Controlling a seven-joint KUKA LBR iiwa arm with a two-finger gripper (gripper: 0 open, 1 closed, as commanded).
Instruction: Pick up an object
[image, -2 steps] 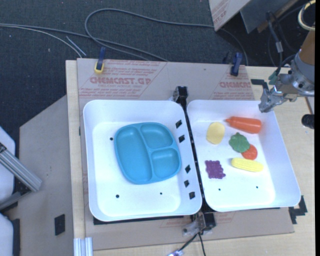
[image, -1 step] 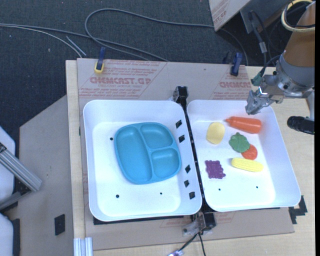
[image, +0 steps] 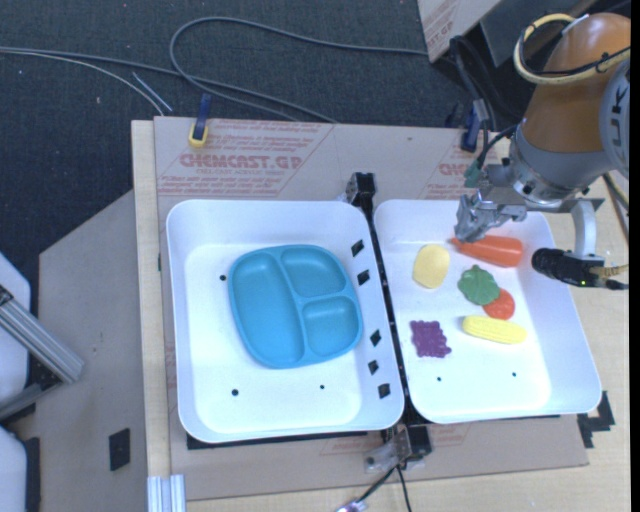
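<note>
In the right bin (image: 560, 385) lie several toy foods: an orange carrot (image: 495, 250), a pale yellow lemon-like piece (image: 431, 267), a green leafy piece (image: 478, 286) with a red piece (image: 502, 305) beside it, a yellow corn cob (image: 494, 329) and a purple grape bunch (image: 430, 339). My gripper (image: 474, 229) hangs at the carrot's left end, at the back of the right bin, close above or touching it. The carrot still lies on the bin floor.
The left bin (image: 190, 380) bears a blue divided plate (image: 295, 304). A black divider with clips (image: 372, 290) runs between the bins. A blue clamp (image: 200, 128) sits on the board's back left, and cables cross the dark floor behind.
</note>
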